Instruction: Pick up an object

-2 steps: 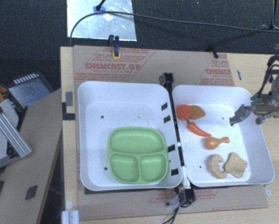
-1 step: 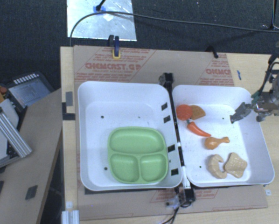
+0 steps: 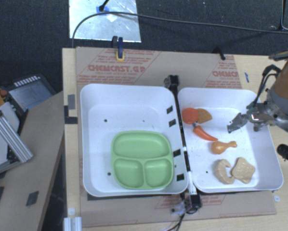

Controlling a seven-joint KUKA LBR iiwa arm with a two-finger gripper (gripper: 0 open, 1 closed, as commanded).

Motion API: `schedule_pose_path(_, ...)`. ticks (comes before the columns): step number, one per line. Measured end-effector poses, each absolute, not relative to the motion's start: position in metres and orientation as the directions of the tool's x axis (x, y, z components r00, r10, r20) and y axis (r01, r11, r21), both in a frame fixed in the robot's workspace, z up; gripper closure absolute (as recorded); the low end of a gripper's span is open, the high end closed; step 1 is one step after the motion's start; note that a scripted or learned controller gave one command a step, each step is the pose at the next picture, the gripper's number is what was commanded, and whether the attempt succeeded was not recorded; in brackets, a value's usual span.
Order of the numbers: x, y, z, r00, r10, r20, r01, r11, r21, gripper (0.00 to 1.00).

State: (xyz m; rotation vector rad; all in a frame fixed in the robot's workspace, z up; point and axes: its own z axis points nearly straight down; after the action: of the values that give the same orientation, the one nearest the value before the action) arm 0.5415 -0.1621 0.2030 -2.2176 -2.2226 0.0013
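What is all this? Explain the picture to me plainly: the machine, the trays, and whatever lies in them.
This is one photo from a camera fixed above a bench, looking down at a slant. The grey and orange machine at the right is a robot arm; its gripper is the dark claw at its end, hanging over the right bin with nothing between its fingers. Its job is to pick up an object. Two shallow white bins sit side by side. The left bin holds a green divided plate. The right bin holds toy food: a tomato, a carrot, a drumstick and two pale pieces near the front.
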Motion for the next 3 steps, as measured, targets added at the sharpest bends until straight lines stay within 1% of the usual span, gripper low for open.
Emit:
schedule_pose_path(1,0.535,-0.163,0.159,-0.001,1.000,0.001,1.000,0.001,-0.003,0.00)
schedule_pose_path(2,0.537,-0.163,0.118,-0.001,1.000,0.002,1.000,0.001,-0.001,0.00)
schedule_pose_path(3,0.538,-0.164,0.131,-0.002,1.000,-0.002,1.000,0.002,0.005,1.00)
